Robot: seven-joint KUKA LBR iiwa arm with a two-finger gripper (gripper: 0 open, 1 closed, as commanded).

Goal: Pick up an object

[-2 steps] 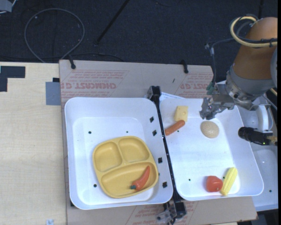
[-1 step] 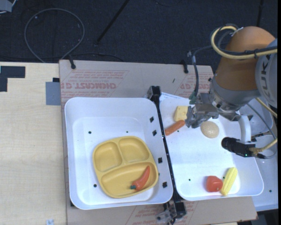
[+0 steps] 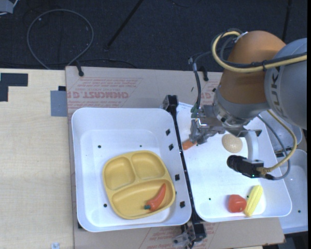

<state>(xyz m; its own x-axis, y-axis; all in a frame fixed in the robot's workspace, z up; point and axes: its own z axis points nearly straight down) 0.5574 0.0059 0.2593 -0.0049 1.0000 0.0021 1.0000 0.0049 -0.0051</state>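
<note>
The pincer (image 3: 197,134) reaches down at the right bin's (image 3: 280,211) left edge, touching a small orange piece (image 3: 187,145). An egg (image 3: 231,143), tomato (image 3: 237,203) and corn (image 3: 254,199) lie there. In the left bin (image 3: 88,139), a yellow tray (image 3: 129,175) holds a chili (image 3: 158,197).

Arm (image 3: 259,82) cut off by right edge; covers upper part of right bin (image 3: 217,191). Hand (image 3: 197,134) low at bin's left wall; fingers too small and dark to read. Small orange thing (image 3: 187,145) beside it, partly hidden, identity unclear. Pale round object (image 3: 231,143) partly overlapped by wrist hardware. Counter (image 3: 26,154) cropped at left and bottom.
</note>
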